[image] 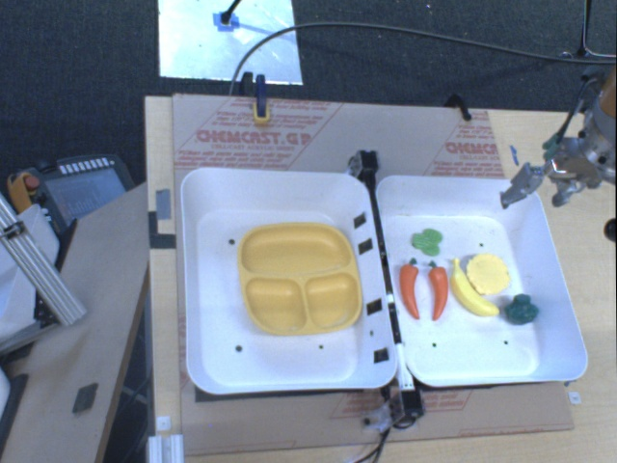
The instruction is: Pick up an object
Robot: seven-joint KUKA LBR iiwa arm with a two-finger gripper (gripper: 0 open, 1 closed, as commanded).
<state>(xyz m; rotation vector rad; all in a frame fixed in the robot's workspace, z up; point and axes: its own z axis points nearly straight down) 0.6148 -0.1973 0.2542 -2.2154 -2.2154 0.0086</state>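
With the two-finger gripper spread open and empty, I'd descend squarely over the yellow plastic toy banana below-left, avoiding the round yellow disc touching it.

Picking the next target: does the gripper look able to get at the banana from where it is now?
Probably yes. The gripper hangs above the right bin's far right edge, with nothing between it and the banana. A yellow disc touches the banana's right side, which may crowd one finger.

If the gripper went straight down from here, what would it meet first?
Probably the right white bin's bare far-right rim or floor; the gripper hangs there, away from the toy food. Depth is unclear.
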